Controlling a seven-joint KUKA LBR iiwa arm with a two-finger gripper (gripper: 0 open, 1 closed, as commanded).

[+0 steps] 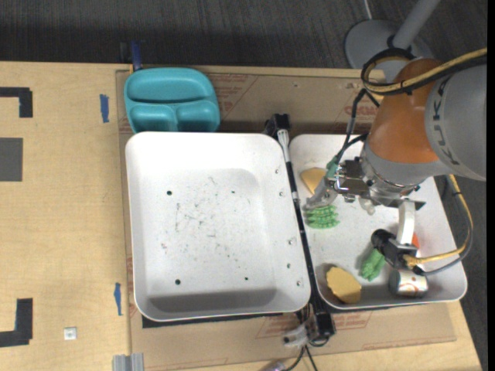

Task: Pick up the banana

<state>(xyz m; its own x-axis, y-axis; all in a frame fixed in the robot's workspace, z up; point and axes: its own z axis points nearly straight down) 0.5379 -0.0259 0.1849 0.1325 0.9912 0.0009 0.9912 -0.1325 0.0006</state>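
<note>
In the right bin [441,207], a yellow curved piece [311,180] lies near the back left corner; it looks like the banana, and the gripper partly covers it. My gripper [319,200] hangs low over the left side of this bin, just in front of that yellow piece and directly above a bumpy green item [323,219]. Nothing can be made out in its grasp. The grey arm with its orange band [402,130] reaches in from the right and covers the middle of the bin.
A tan-yellow lump [343,284] lies at the right bin's front left, with a green toy [373,265] and a small white-and-orange can [408,285] to its right. The left bin [209,222] is beside it. A teal divided tray [172,99] stands behind the left bin.
</note>
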